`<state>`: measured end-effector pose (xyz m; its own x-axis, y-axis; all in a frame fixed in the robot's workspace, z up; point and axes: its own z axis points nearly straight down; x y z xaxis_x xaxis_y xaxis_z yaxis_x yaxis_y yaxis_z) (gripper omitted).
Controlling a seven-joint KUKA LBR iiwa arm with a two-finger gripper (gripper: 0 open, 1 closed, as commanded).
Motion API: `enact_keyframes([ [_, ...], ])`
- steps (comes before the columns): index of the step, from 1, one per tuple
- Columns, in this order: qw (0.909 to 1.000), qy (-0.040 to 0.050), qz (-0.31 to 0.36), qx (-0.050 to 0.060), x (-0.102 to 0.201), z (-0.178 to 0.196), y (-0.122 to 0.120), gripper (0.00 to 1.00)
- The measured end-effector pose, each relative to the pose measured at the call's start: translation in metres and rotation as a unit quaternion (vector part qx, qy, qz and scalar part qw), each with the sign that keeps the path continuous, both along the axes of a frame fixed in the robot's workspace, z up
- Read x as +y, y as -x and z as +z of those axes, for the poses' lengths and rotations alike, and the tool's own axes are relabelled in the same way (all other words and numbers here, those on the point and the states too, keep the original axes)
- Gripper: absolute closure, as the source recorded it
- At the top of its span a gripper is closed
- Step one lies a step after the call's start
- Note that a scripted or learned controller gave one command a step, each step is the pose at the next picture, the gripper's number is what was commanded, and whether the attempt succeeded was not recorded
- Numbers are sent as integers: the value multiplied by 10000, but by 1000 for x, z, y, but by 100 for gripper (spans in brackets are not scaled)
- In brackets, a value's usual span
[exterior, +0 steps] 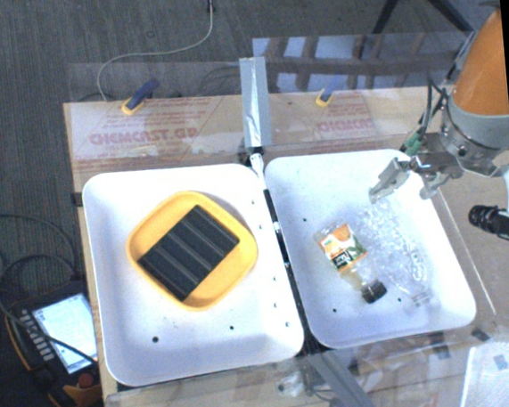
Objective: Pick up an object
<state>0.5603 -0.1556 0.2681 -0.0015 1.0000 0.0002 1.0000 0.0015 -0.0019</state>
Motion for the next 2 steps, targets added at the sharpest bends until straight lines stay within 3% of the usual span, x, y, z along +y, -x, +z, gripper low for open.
enact_keyframes([
  [1,9906,-8,1369,1,59,-99,8,0],
  [2,9950,11,996,-69,30,-176,-1,0],
])
